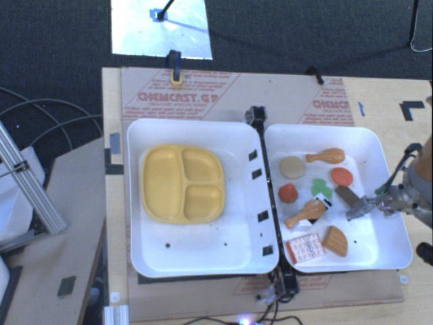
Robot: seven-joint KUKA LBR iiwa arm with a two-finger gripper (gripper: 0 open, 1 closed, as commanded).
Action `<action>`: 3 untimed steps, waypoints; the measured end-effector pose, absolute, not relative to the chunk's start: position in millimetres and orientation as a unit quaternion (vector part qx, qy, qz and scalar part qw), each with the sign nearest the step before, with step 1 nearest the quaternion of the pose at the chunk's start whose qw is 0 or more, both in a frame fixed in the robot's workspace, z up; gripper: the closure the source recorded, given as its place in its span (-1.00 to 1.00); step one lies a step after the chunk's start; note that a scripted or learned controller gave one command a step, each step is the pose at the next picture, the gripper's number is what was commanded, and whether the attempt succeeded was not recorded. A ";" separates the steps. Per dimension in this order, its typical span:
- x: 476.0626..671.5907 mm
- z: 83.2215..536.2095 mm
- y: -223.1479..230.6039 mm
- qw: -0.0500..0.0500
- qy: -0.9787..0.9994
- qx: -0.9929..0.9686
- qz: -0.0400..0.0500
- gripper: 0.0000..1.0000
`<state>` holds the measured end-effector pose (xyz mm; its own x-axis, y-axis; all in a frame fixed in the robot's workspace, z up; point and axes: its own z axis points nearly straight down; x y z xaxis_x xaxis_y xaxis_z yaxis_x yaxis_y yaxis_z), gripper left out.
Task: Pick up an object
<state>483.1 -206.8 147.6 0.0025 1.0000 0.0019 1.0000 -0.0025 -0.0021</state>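
- We see the gripper (354,207) low over the right bin (379,144); we cannot tell its state.
- Nearest the gripper: a drumstick (306,213) just left of it, green piece (321,187) up-left, bread slice (335,241) below.
- We judge the drumstick light, rigid, slick plastic; best pinched across its narrow shank.

The right bin (369,249) has toy food in it. Two drumsticks: one (327,156) by the far edge, one (306,213) in the middle. A tan cookie (292,166), tomatoes (342,177) (288,193), a green piece (322,187), bread (335,241) and a red-and-white packet (306,249) near the front edge.
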 end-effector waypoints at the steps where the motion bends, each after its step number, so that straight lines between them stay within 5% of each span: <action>1: 557.4 117.1 -137.6 -0.003 -0.711 -0.703 -0.004 -1.00; 2: 484.0 135.8 -94.2 0.002 -0.708 -0.706 0.000 -1.00; 3: 487.2 134.1 -85.2 0.000 -0.709 -0.706 -0.001 -1.00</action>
